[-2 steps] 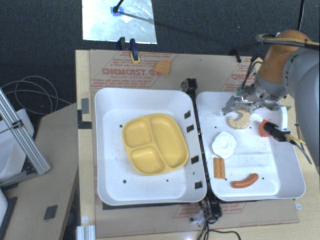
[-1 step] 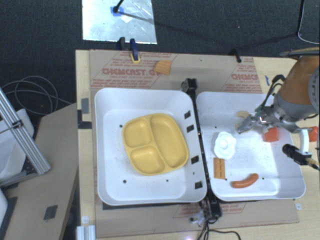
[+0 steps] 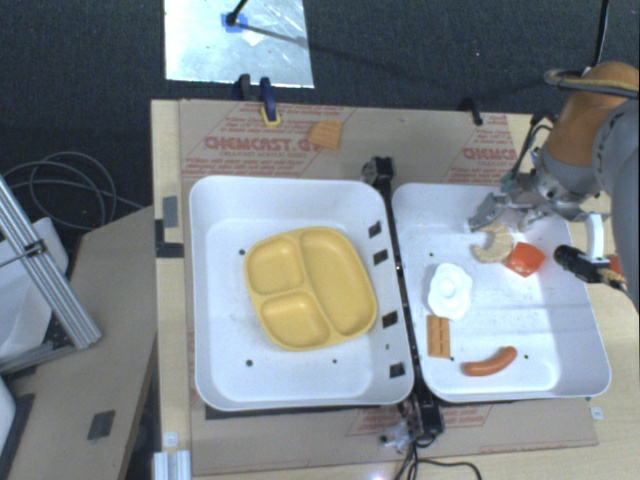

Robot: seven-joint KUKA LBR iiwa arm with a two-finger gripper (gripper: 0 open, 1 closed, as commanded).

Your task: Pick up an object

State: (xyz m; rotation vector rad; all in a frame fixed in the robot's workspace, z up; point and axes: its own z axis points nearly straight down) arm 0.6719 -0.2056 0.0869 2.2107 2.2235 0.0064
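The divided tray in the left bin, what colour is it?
Yellow; the divided tray shows plainly in the camera view.

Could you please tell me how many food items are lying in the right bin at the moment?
5: a tan piece under the tool, a red piece beside it, an egg mid-bin, a wafer below it, a sausage near the front. The arm may hide more.

Dark carpeted floor fills the upper frame. A reflective metal sheet lies on it at upper centre. Brown printed cardboard covers the bench top. At left: looped grey cables, an aluminium frame rail, a tan side surface. Lighting even.
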